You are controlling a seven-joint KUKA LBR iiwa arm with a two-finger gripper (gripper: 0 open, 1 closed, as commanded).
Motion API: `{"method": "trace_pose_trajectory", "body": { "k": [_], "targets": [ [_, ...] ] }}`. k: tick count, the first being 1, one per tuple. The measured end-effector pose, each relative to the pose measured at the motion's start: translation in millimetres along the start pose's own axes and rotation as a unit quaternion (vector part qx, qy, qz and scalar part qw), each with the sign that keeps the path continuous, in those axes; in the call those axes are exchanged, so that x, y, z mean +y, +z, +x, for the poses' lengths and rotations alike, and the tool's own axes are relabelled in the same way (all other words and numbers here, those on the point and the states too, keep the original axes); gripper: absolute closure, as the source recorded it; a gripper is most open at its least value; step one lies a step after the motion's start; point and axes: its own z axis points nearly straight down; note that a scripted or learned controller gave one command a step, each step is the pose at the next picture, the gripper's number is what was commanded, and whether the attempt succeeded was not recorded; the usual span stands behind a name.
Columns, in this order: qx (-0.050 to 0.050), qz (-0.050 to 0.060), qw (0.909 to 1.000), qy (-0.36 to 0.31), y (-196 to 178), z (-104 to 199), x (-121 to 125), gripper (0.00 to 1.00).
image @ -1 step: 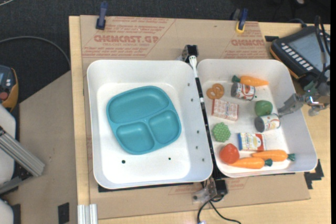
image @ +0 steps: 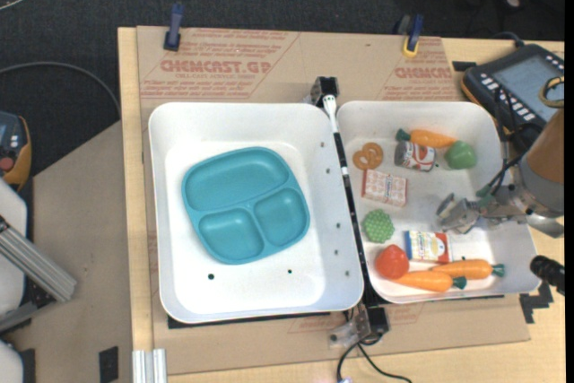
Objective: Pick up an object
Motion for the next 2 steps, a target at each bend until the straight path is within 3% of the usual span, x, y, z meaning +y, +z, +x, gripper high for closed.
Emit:
{"method": "trace_pose_trajectory", "body": {
  "k": [1,2],
  "targets": [
    [-0.005,-0.003,1.0,0.0,10,16,53,0.0],
    [-0.004,0.011,0.9999,0.0,12,14,117,0.0]
  ]
}}
